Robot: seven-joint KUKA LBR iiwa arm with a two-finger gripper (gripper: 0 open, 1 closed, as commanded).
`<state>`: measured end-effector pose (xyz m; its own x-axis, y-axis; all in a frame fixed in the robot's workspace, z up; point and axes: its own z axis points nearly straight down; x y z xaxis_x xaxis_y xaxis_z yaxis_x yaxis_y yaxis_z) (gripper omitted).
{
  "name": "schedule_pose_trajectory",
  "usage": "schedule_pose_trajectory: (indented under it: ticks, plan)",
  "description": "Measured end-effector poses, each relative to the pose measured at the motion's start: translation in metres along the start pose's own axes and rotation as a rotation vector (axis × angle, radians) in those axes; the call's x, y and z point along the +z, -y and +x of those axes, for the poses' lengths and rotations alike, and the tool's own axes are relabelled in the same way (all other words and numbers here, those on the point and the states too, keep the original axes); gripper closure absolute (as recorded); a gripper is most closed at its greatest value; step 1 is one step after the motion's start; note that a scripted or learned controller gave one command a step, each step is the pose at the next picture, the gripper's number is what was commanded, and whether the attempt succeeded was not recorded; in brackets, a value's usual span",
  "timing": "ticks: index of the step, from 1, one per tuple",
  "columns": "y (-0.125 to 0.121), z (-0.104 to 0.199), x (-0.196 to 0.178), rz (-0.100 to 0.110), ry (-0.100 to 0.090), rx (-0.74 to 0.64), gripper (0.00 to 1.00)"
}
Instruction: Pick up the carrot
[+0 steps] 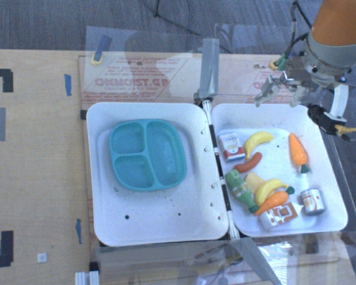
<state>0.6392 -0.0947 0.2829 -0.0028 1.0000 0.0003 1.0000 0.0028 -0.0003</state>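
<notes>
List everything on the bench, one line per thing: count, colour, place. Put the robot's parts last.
left bin: 1, white, left half of the bench
right bin: 1, white, beside the left bin
plate: 1, teal, three compartments, in the left bin
carrots: 2, orange with green tops, right bin; one near the right wall, the other near the front
bananas: 2, yellow, right bin; one toward the back, the other in the front cluster
sausage: 1, red-orange, centre of the right bin
cartons: 2, white and red, right bin; one at back left, the other at the front
can: 1, white with a brown label, front right of the right bin
green item: 1, green, left of the front cluster
arm: 1, grey with orange band, top right
gripper: 1, grey, above the right bin's back edge
</notes>
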Motion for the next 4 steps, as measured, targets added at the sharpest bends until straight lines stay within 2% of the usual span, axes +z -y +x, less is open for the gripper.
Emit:
schedule_pose_trajectory:
  ticks: [1, 2, 3, 4]
  plan:
    - [0.042, -0.083, 0.086, -0.001, 0.001, 0.024, 0.00]
    - [0.068, -0.121, 0.177, 0.001, -0.003, 0.012, 0.00]
    - [0.067, -0.124, 0.166, -0.005, 0.000, 0.016, 1.00]
    - [0.086, -0.067, 0.087, -0.002, 0.001, 0.021, 1.00]
